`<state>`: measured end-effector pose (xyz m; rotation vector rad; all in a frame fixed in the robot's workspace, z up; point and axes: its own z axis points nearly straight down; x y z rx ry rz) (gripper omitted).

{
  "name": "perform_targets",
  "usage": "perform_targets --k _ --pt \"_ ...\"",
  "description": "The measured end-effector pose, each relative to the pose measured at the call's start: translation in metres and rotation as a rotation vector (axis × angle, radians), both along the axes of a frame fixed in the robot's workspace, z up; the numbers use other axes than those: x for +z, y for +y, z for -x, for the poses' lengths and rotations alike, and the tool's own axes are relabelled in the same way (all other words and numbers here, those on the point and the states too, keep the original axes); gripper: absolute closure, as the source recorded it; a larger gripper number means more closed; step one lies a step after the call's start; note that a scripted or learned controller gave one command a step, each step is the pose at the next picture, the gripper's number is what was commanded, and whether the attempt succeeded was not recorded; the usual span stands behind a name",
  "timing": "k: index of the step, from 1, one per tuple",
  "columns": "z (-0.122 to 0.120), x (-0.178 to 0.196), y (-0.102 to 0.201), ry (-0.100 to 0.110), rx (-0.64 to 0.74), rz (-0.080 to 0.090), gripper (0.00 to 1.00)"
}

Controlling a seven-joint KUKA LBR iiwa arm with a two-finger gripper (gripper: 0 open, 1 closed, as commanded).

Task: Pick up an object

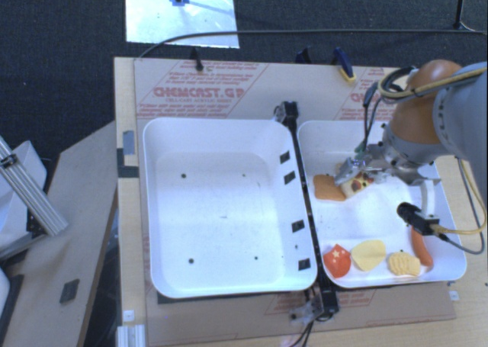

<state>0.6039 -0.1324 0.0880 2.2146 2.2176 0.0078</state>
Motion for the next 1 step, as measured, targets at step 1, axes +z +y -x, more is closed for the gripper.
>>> perform_targets --k 1 --pt "-0.0148 -0.0004 -0.0068 0.002 0.004 -0.001 0.00"
